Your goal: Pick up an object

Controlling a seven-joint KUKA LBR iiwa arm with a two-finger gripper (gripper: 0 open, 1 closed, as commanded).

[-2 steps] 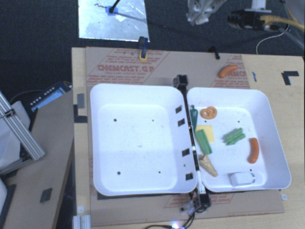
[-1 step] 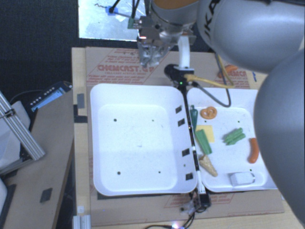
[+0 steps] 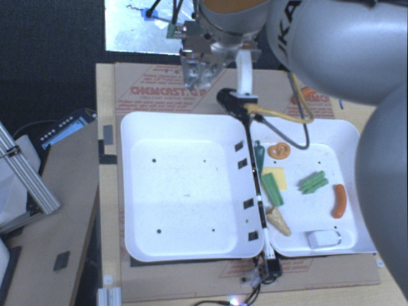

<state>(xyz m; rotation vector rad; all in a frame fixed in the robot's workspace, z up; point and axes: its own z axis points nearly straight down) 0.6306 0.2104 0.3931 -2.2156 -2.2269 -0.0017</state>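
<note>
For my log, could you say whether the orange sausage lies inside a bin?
Inside: the sausage rests on the floor of one bin, within its rim.

Robotics lab, bench test cell. Signs: big grey industrial arm [image 3: 344, 37] across upper right of frame. Plain white left bin [image 3: 127, 171] and right bin [image 3: 354, 139] side by side at centre, on brown sheet [image 3: 153, 85] stamped CHEMCAST in red. Aluminium extrusion rail [image 3: 29, 177] at left edge. Plain bench top [image 3: 70, 190] lower left. Loose wiring [image 3: 258, 276] at bottom centre. Toy food pieces [image 3: 312, 182] in right bin. Dark carpet [image 3: 44, 43] upper left.
</note>
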